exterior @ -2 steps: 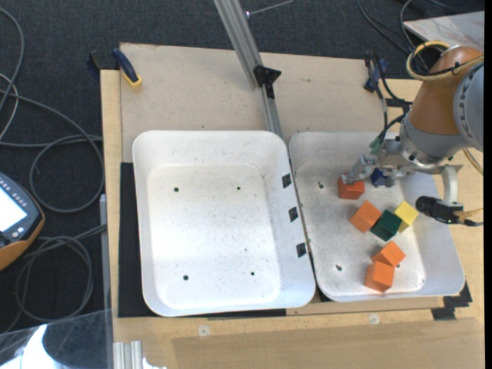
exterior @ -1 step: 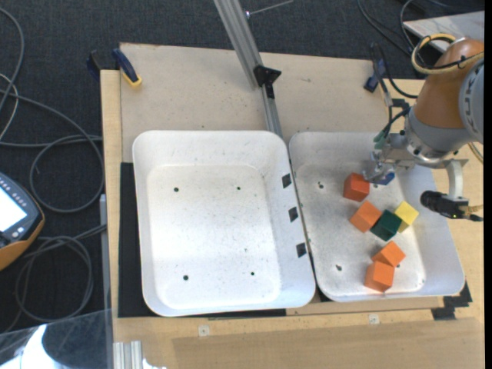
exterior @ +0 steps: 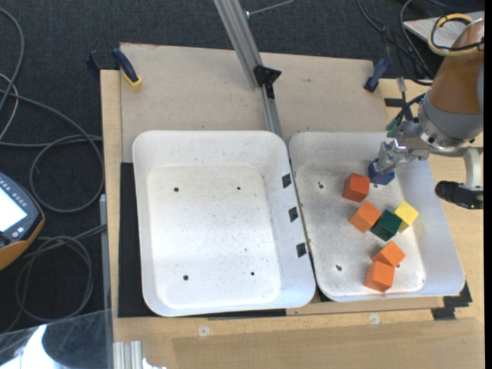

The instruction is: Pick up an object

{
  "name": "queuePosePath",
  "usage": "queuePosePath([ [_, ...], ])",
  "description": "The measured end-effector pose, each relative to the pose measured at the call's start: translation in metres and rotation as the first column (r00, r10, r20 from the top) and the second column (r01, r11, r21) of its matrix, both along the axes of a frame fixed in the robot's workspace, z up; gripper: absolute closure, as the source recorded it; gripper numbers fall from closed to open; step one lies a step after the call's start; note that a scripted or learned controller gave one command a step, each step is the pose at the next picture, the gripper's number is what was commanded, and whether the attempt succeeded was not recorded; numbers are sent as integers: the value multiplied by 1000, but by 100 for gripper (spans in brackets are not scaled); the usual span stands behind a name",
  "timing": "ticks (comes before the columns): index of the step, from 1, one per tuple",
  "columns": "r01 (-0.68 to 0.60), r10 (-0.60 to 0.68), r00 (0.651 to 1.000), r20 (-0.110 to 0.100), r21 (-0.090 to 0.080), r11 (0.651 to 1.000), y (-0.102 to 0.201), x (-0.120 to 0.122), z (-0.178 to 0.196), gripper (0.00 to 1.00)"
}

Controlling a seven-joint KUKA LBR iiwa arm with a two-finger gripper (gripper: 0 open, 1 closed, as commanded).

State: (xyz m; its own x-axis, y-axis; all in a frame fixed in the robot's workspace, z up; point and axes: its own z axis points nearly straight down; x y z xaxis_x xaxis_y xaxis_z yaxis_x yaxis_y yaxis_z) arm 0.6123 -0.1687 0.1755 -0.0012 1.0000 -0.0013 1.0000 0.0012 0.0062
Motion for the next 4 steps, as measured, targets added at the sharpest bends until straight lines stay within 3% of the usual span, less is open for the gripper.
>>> queuePosePath([
  [1,0,0,1000,1,0,1000,0,2,44,100],
  [3,-5,6,1000,-7,5,1000,99,-34,64,100],
  [4,-5,5,1000,-10,5,1000,154,-58,58,100],
])
